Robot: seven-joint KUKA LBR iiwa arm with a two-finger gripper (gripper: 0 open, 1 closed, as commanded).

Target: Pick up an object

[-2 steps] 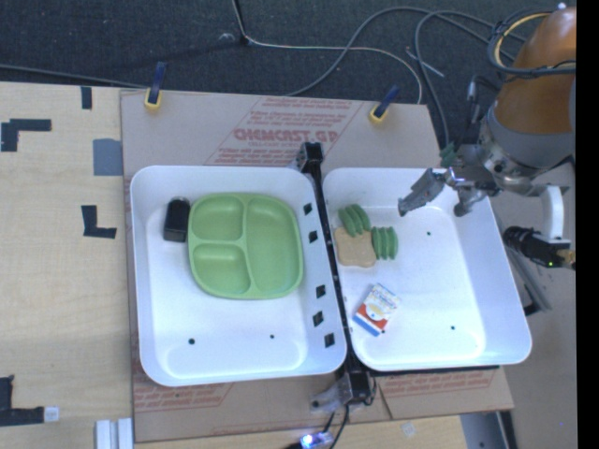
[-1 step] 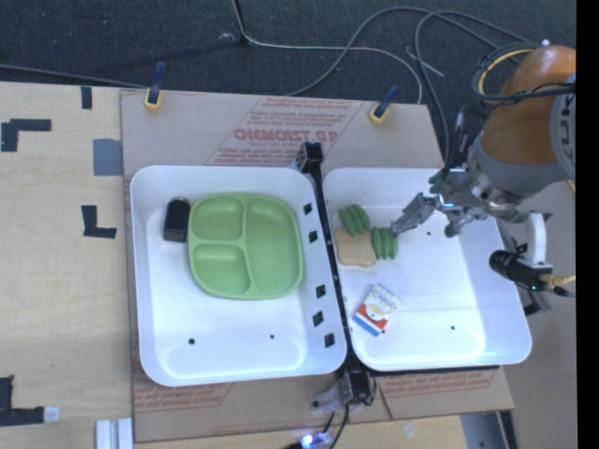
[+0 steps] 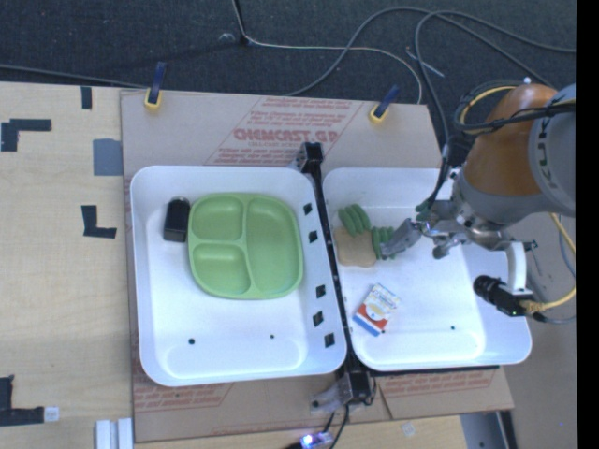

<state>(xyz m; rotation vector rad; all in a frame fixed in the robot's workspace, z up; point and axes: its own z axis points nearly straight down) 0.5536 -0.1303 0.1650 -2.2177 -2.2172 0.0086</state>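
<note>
The right bin (image 3: 468,335) holds a green ridged toy (image 3: 355,218), a tan flat piece (image 3: 355,248) beside it, another green piece (image 3: 381,240) and a small white packet with red and blue print (image 3: 376,309). My gripper (image 3: 404,238) hangs over the right bin, its fingers pointing left, right next to the second green piece. Nothing shows between its fingers. In the left bin (image 3: 159,325) lie a green divided plate (image 3: 246,245) and a small black block (image 3: 176,220).
A black divider (image 3: 323,251) runs between the two bins. The arm's orange band (image 3: 501,148) and grey wrist sit over the right bin's far right side. Cables cross the dark floor behind the bench. Yellow clamps (image 3: 153,96) hold the cardboard base.
</note>
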